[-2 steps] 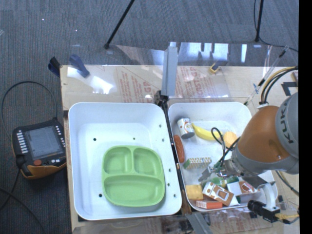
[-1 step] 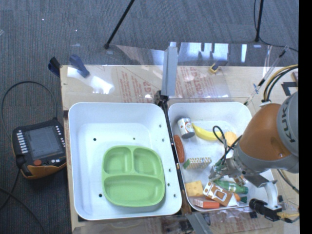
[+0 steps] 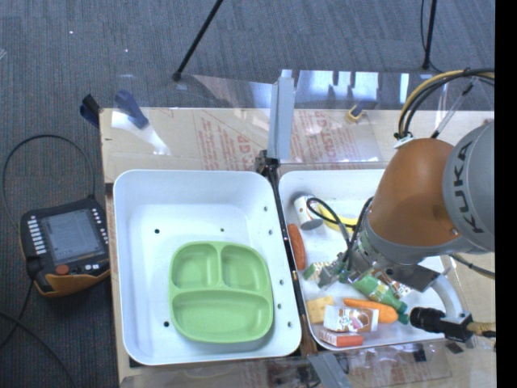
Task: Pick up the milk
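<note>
White moulded plastic forms the two shallow bins on the counter [image 3: 194, 144], which looks like brown board with faint red print too washed out to read. The left bin [image 3: 137, 208] holds a pale green tray [image 3: 220, 292], smooth, with rounded corners and three compartments. The right bin [image 3: 323, 180] is crowded: a sausage-shaped reddish piece [image 3: 296, 246] near its left wall, a white cup [image 3: 307, 210] on its side, a yellowish block [image 3: 319, 308], an orange carrot shape [image 3: 370, 309] and a green bottle [image 3: 380, 288]. The milk [image 3: 350, 320], a small white carton with a colourful, unreadable label, lies at the bin's front edge, just beside the carrot. The grey and orange arm [image 3: 416, 204], lettered KUKA, hangs over this bin. Its pincer [image 3: 339, 269] sits low among the items; I cannot tell how far apart it stands or whether it grips anything. A black handheld pendant [image 3: 66, 241] with a grey screen lies on the carpet.
</note>
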